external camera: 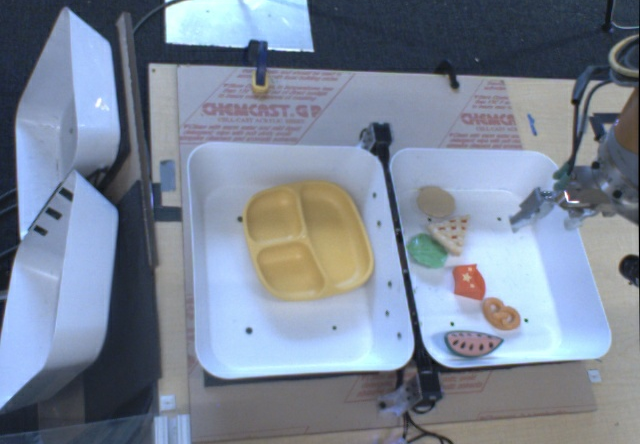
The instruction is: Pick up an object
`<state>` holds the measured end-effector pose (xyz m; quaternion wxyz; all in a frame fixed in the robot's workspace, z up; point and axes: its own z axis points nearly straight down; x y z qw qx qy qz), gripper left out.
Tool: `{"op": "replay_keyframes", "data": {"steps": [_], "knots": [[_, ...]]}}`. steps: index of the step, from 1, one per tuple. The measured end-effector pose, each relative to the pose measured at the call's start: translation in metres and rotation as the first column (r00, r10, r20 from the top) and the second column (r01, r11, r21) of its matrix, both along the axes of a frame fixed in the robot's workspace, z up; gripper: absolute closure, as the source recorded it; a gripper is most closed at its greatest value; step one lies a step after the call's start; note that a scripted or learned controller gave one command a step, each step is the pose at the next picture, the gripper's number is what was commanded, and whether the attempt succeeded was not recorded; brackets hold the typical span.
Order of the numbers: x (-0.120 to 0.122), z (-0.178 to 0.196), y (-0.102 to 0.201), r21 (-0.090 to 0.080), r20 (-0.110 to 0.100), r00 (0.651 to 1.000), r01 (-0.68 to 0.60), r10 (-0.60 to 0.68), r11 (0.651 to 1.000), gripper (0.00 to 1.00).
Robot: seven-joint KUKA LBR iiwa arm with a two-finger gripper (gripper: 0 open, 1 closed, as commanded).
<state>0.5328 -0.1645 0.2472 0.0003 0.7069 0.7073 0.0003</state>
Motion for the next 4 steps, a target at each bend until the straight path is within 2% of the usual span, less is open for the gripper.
{"op": "replay_keyframes", "data": {"steps": [2,3,4], "knots": [[-0.012,-0.091,0.005,0.001,-0.004,1.0,0.001,-0.001,1.0,0.0],[-0.008,-0.134,0.003,0.001,-0.004,1.0,0.0,0.0,1.0,0.0],[-0.006,-0.122,0.003,0.0,0.001,1.0,0.001,-0.001,1.0,1.0]]}}
